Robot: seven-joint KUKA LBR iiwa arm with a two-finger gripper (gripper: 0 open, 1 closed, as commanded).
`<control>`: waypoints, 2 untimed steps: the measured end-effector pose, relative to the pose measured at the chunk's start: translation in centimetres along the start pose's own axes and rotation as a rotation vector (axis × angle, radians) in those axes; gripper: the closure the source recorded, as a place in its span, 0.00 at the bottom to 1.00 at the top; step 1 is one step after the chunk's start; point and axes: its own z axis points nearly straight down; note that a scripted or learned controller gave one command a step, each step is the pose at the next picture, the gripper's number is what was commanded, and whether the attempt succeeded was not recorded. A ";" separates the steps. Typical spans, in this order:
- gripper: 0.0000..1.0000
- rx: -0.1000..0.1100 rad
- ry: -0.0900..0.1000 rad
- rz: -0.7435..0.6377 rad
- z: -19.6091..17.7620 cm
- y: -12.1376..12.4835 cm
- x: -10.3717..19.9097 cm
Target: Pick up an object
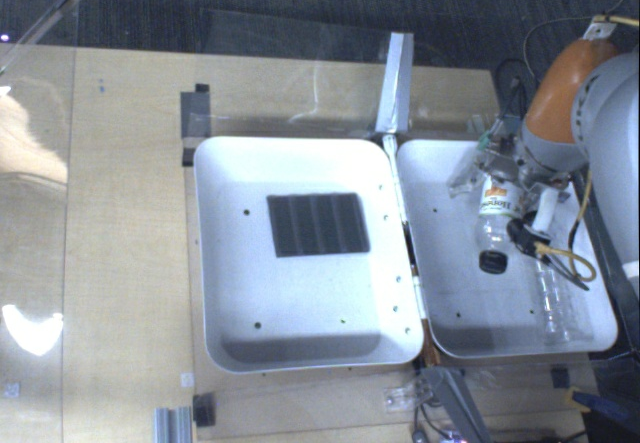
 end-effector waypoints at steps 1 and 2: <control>1.00 -0.003 -0.001 -0.007 -1.1 0.1 0.2; 1.00 -0.004 -0.001 -0.213 -9.1 1.0 3.7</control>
